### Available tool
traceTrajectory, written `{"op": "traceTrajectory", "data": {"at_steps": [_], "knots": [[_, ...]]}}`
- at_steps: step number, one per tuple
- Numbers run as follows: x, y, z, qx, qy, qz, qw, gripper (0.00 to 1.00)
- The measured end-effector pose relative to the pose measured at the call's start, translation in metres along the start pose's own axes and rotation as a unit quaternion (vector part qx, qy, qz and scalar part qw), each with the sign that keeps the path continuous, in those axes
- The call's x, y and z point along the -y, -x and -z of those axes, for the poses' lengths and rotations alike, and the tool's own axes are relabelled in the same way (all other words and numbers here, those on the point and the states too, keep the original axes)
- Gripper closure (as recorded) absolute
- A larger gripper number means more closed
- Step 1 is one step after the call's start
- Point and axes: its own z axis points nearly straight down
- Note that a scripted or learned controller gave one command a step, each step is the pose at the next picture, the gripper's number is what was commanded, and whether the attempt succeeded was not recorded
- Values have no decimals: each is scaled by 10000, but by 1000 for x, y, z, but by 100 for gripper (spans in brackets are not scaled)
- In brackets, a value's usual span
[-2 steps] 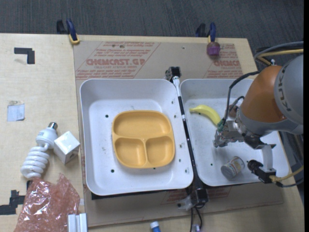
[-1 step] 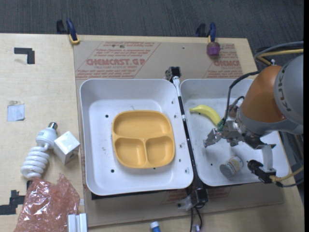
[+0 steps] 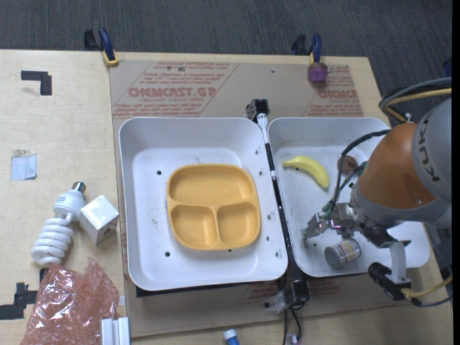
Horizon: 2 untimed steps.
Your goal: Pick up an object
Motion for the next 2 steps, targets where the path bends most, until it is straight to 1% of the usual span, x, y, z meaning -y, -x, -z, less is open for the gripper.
{"op": "traceTrajectory", "data": {"at_steps": [1,2], "knots": [[-1,0,10,3,15,-9,10000,100],[-98,-57,100,6,4,19,10000,100]]}}
